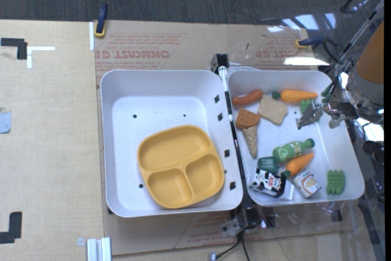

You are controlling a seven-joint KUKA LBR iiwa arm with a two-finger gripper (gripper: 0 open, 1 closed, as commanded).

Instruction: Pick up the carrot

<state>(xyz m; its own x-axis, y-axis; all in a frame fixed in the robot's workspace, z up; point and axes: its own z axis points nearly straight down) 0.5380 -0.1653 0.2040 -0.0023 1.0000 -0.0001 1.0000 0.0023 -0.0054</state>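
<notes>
Claw [317,114] open and empty over right bin [347,150], orange carrot [297,95] with green top nearby

I see my arm reaching in from the right edge, its orange band at the frame's border. The gripper [317,115] hangs low at the wrist's left end, metal fingers [307,118] spread apart with nothing between them.

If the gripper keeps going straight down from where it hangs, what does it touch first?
Probably bare floor of the right bin, though depth is unclear. The gripper hangs just below the upper carrot, not over it.
</notes>
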